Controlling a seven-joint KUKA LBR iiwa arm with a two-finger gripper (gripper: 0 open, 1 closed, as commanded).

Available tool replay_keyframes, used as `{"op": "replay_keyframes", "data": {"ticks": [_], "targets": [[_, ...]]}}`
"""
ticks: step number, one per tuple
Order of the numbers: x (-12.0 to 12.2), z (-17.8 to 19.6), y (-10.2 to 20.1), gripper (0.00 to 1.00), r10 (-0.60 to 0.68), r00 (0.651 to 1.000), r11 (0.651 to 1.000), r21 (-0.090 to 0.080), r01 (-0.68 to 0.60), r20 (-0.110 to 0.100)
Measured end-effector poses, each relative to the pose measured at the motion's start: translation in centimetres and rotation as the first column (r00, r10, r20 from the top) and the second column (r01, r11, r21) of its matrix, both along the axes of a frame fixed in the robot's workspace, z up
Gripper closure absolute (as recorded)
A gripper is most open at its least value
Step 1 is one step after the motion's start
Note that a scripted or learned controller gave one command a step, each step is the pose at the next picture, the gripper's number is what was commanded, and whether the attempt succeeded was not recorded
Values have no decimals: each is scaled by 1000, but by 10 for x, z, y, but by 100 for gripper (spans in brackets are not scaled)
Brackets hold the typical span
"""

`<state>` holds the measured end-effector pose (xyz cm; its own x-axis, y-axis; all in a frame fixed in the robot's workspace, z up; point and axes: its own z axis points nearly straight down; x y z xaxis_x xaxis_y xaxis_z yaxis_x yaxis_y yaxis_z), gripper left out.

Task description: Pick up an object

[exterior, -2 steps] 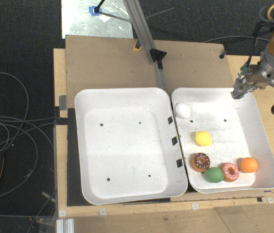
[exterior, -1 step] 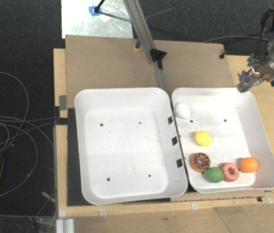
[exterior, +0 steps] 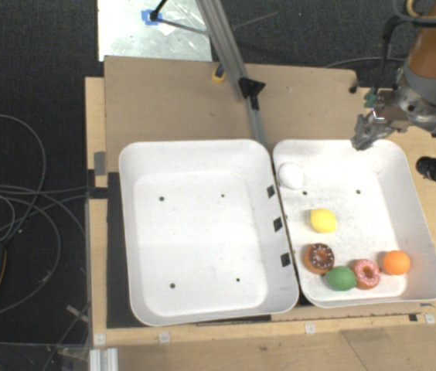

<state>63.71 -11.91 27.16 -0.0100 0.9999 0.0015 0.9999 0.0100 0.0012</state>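
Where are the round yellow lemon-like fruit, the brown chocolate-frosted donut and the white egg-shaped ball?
Round yellow lemon-like fruit (exterior: 323, 220), camera view, middle of its top.
Brown chocolate-frosted donut (exterior: 319, 258), camera view, on its frosted ring.
White egg-shaped ball (exterior: 291, 176), camera view, centre of its upper surface.

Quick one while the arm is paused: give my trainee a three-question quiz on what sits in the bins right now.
1. True or false: the yellow lemon lies in the left bin.
2. Which item touches the pink donut? A) white egg B) green ball C) lemon
3. Fill in: the claw hangs over the right bin's ____ rim.

Key: 1 false, it lies in the right bin. 2 B. 3 far, at the top of the camera view. Also there: chocolate donut and orange.
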Motion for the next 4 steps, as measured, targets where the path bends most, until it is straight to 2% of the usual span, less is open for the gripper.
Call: {"op": "replay_keyframes", "data": {"ticks": [1,3,4], "targets": [[-4,-3,43,100,-1,1000,1000,0,1,0],[-4,-29,151,100,0,1000,1000,1,0,-1],[-9,-23,206,100,1,1000,1000,1,-1,1]]}}
